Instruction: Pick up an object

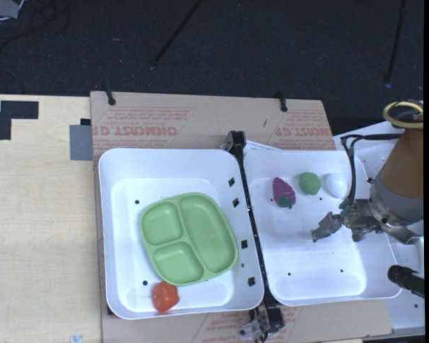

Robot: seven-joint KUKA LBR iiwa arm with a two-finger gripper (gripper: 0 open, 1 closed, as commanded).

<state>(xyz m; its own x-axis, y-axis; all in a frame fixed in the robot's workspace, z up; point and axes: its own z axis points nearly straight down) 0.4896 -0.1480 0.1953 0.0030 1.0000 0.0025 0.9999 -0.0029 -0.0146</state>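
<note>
Grey claw [323,231] low in right bin [322,281], finger state unclear, arm cut off at right edge, nothing visibly gripped

2 white bins [118,191] hold a green tray [189,238], orange lump [165,296], purple piece [283,191], green ball [309,183], white ball [335,184]

Gripper [327,229] hovers low in right bin [322,284], grasping nothing.

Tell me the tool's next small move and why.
Probably shift the tool up the view and a little left, toward the purple object, which looks like the nearest item. The tool sits over bare floor of the right bin, holding nothing visible.
</note>
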